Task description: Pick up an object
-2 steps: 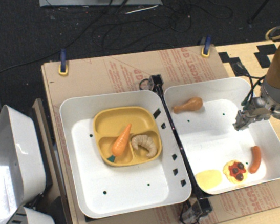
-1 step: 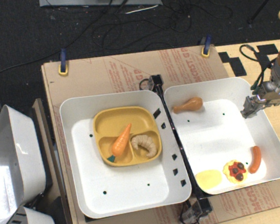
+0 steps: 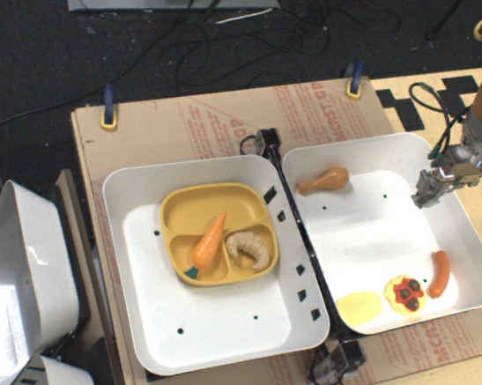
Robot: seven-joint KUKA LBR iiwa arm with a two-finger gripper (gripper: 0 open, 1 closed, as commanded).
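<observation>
One sausage (image 3: 438,274) lies lower right in the right bin (image 3: 379,221), well below our gripper (image 3: 425,192) at its right rim; we cannot tell the fingers' spread. Bare floor lies between.

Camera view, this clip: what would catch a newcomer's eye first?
The yellow divided plate in the left bin stands out, with a carrot and a shrimp lying in its compartments. In the right bin, a chicken drumstick lies near the far wall, and a yellow disc, a small pizza piece and a sausage sit along the near wall. The gripper hangs over that bin's right edge.
</observation>
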